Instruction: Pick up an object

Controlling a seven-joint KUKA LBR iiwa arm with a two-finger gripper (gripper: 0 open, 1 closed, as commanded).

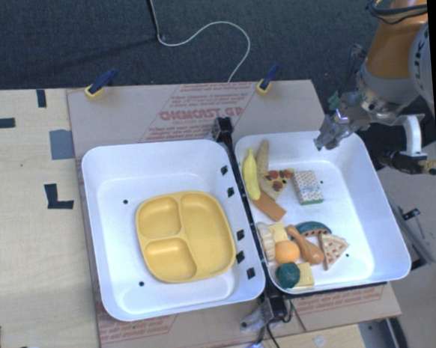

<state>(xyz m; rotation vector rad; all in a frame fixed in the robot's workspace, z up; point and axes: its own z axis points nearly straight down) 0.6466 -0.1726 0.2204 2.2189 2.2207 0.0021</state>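
Observation:
The right bin (355, 196) holds several toy foods along its left side: a yellow banana (250, 175), a pizza slice (278, 180), a speckled green-edged sponge block (308, 186), an orange ball (286, 252), a dark green ball (287, 274) and a triangular cracker slice (332, 248). My gripper (328, 140) hangs over the bin's far right corner, well apart from the foods, with nothing seen between its fingers.
The left bin (106, 186) carries a yellow divided plate (184, 235). Both bins rest on a cardboard sheet (190, 111) held by blue-and-yellow clamps (100, 83). A white cable (207, 31) loops over the dark floor behind. The arm's orange-banded body (395, 43) stands at the right.

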